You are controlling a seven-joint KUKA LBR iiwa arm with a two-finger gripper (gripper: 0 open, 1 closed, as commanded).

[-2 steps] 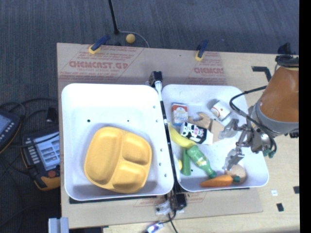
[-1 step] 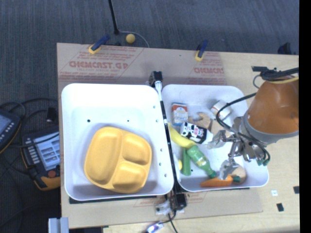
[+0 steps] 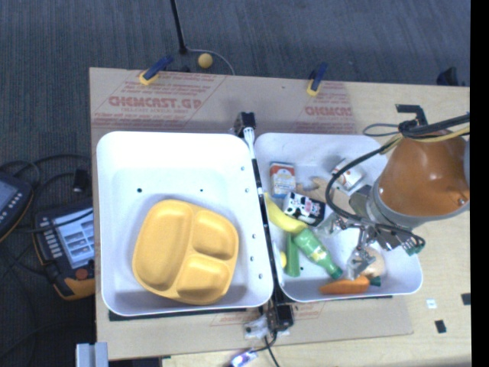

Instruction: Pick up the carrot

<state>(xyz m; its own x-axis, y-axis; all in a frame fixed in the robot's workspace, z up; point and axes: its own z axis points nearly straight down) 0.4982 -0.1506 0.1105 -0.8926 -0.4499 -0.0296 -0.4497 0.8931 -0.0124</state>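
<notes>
At the 5 o'clock corner of the right bin, the carrot is seen lying flat along the near wall, its green end turned toward 3 o'clock. The gripper is positioned just above it, toward 1 o'clock of the carrot, and whether it is spread or closed cannot be told. A green bottle and a banana are located toward 10 o'clock of the carrot; a yellow tray is held by the left bin.
</notes>
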